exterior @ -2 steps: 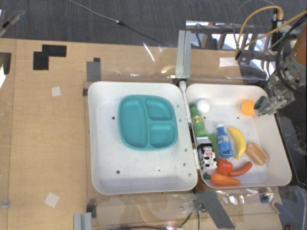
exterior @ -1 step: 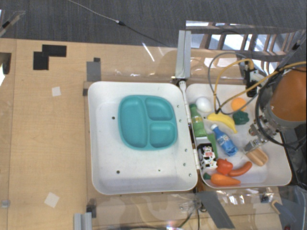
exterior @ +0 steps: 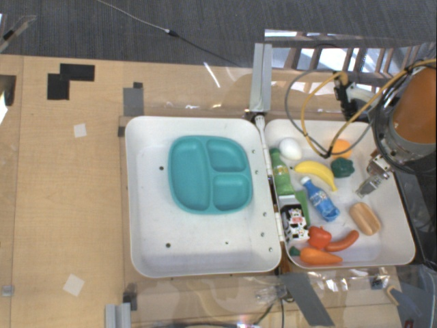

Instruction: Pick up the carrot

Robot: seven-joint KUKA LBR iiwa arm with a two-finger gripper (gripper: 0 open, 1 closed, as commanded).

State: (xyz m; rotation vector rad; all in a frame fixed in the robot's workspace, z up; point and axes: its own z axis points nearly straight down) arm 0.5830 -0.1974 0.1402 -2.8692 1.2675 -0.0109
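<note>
Carrot (exterior: 319,256) lies at near edge of right bin (exterior: 399,255), touching red pepper (exterior: 318,237) (crowded, awkward approach). Gripper (exterior: 369,183) hovers well apart, toward bin's far-right side, pinching nothing; finger spacing cannot tell

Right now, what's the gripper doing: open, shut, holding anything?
Gripper: cannot be told; it hangs over the right bin, apart from the carrot.

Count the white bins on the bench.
2. The left bin holds a teal divided plate; the right bin, beside it, holds the food items, including the carrot at its near edge.
</note>
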